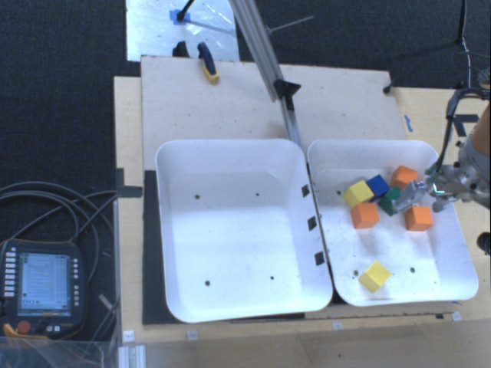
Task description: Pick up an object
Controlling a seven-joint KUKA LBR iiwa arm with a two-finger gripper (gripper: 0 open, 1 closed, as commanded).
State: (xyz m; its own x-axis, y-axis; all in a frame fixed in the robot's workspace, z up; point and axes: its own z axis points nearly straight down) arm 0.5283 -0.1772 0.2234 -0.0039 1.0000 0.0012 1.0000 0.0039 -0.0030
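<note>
1. The claw (412, 194) sits at the right of the frame, low inside the right bin (445, 282), among the blocks.
2. Claw state cannot be told at this size; its tip lies just beside the green block (392, 199).
3. The blue block (377, 185), a yellow block (357, 194) and three orange blocks (365, 215) (418, 218) (403, 176) cluster there.
4. Another yellow block (374, 275) lies apart, lower in the bin.
5. The left bin (230, 236) stands alongside on the surface (337, 98).
</note>
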